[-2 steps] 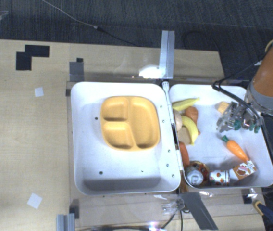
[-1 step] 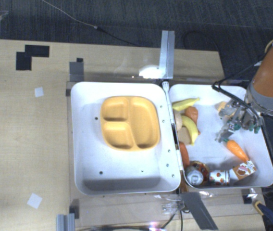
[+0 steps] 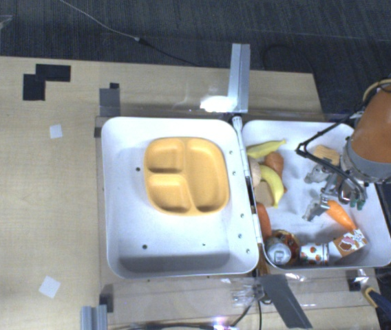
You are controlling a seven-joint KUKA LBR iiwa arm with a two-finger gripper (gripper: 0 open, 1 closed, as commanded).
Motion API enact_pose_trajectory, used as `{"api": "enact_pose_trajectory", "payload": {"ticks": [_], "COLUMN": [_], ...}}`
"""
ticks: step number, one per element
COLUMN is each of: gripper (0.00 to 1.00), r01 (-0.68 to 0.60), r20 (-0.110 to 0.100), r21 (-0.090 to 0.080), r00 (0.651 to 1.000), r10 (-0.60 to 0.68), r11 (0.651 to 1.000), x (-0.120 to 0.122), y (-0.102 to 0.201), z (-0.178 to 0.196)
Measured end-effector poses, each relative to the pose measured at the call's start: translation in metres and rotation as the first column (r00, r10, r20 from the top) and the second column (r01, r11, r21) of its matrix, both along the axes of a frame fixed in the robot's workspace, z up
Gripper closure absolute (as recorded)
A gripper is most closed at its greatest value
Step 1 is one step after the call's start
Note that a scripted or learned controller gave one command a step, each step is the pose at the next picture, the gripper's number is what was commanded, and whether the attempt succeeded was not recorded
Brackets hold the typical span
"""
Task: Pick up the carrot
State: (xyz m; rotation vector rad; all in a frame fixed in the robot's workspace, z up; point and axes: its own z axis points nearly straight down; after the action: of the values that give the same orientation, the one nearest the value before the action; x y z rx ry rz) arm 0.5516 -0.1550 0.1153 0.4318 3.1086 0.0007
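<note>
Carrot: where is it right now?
The carrot lies in the right bin, near its right side, just under the gripper and above the juice carton.

Pale wooden bench (image 3: 37,205) at left, matt with a faint grain. Two shallow white plastic bins (image 3: 123,246), smooth with a soft sheen. In the left bin, a yellow divided plastic plate (image 3: 185,175), smooth and slightly glossy. Lower right, a shiny metal can (image 3: 279,253) catching the light beside the smooth, matt orange carrot (image 3: 341,215). Brushed metal bracket (image 3: 239,78) at top centre.
</note>
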Motion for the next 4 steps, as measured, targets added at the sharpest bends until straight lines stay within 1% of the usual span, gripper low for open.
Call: {"api": "enact_pose_trajectory", "payload": {"ticks": [1,2,3,4], "gripper": [0.0,1.0,1.0,1.0], "r01": [0.051,0.045,0.342,0.576], "r20": [0.013,0.021,0.009,0.009], "r21": [-0.001,-0.003,0.002,0.006], "r00": [0.999,0.999,0.94,0.818], "r10": [-0.051,-0.045,-0.342,-0.576], "r11": [0.999,0.999,0.94,0.818], "x": [-0.026,-0.023,0.005,-0.06], "y": [-0.009,-0.008,0.015,-0.013], "z": [-0.025,-0.012,0.08,-0.025]}}
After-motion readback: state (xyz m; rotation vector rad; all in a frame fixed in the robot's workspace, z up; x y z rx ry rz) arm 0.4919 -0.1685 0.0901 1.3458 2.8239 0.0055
